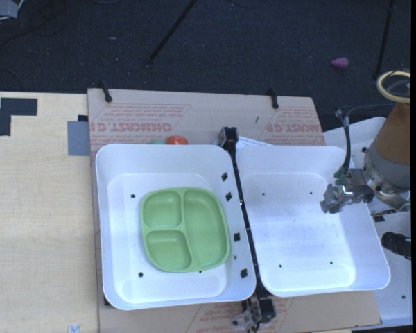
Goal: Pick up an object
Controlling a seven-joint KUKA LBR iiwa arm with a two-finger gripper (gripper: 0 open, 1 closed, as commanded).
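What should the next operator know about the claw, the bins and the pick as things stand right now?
Claw: over the right bin's right side, nothing visible between its fingers; open or shut cannot be told from the camera view.
Objects: a green divided plate lies flat in the middle of the left bin. A small orange-red item sits outside, behind the left bin's back rim.
Done: nothing picked yet.
Left: move the claw across to the left bin, grasp the plate, probably by its rim, and lift.
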